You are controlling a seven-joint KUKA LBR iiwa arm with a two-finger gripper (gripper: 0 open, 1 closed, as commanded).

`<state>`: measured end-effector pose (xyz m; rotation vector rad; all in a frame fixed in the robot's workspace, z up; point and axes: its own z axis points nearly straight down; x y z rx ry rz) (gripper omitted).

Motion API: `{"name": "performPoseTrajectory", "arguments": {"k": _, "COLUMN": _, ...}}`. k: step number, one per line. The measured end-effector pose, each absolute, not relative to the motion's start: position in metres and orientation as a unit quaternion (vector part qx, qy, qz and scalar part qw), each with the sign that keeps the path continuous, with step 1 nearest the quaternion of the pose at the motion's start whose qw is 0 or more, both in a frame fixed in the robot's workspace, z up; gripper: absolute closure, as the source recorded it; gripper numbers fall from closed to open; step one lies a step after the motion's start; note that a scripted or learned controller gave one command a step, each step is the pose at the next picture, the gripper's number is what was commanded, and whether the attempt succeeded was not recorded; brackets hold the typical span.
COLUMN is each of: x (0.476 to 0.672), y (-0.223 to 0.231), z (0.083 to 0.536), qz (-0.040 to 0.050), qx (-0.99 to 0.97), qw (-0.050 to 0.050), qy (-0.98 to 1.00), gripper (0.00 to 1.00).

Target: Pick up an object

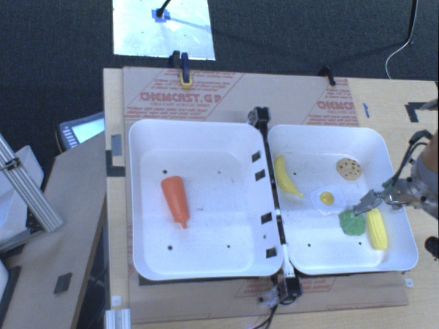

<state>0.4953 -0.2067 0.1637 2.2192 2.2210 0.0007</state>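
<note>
Down at the near edge sits the counter (206, 88), a tan board with red lettering, carrying everything else. Two white bins side by side on it: the left bin (199, 266), well away from the end effector, and the right bin (343, 262), into which the arm (422, 184) reaches from the right. Out in the left bin lies an orange carrot (175, 199), far across from the end effector. Over in the right bin, a yellow banana (287, 177) lies by the divider, well to the left of the end effector. Just below the end effector (367, 201) lies a corn cob (376, 228), with a green leafy toy (352, 223) right beside it, just under the tip. Up and slightly left of it rests a round cookie (348, 168), and close on its left is a fried egg (326, 199). Whether the end effector is released or clenched, I cannot tell; nothing is visibly between its tips.
</note>
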Motion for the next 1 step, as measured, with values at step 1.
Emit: {"name": "performPoseTrajectory", "arguments": {"k": 1, "x": 0.5214, "y": -0.206, "z": 0.1415, "qz": 0.0005, "qx": 0.705, "qw": 0.001, "qy": 0.709, "gripper": 0.0}}
